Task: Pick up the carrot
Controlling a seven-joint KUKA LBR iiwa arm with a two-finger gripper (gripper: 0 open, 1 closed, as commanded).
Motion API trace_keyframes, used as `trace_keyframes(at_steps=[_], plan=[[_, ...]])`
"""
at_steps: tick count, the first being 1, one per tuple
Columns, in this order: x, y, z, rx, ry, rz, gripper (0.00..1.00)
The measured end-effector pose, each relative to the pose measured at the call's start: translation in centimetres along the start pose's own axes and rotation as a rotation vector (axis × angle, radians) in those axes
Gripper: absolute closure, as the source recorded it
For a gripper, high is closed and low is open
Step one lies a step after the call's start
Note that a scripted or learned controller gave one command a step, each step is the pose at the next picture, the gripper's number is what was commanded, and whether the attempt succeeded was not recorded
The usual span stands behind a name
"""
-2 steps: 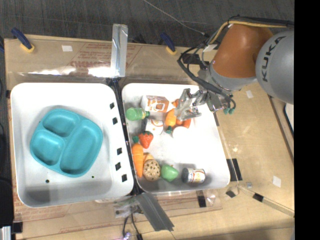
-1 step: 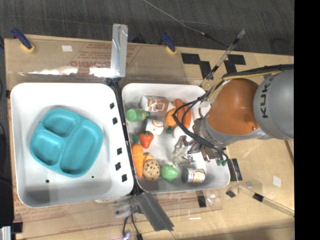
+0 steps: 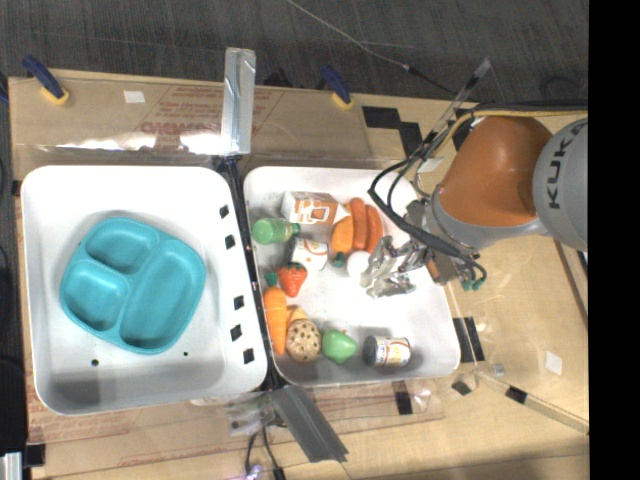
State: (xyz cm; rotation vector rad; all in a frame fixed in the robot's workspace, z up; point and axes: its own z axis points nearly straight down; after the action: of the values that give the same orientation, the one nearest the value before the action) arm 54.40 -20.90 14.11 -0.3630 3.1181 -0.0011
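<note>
At the near edge of the right bin [image 3: 440,353] we count one small can [image 3: 387,351] lying on its side, one green pepper-like piece [image 3: 340,345] and one cookie [image 3: 303,338]. Just behind the cookie lies the one carrot [image 3: 275,315], along the bin's left wall, well apart from the gripper [image 3: 385,278]. Farther back we see one strawberry [image 3: 292,279], one white egg-like piece [image 3: 358,262], two small cartons [image 3: 310,208], one green bottle [image 3: 270,231], one orange piece [image 3: 343,235] and two sausages [image 3: 366,224]. The gripper hangs over the bin's right middle; we cannot tell how it is set. The left bin [image 3: 50,368] carries one teal divided plate [image 3: 133,283] with three compartments.
</note>
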Motion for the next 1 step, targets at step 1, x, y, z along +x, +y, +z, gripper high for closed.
trace_keyframes(at_steps=[1], plan=[[3.93, 0.88, -1.7, -0.002, 0.003, -0.242, 1.0]])
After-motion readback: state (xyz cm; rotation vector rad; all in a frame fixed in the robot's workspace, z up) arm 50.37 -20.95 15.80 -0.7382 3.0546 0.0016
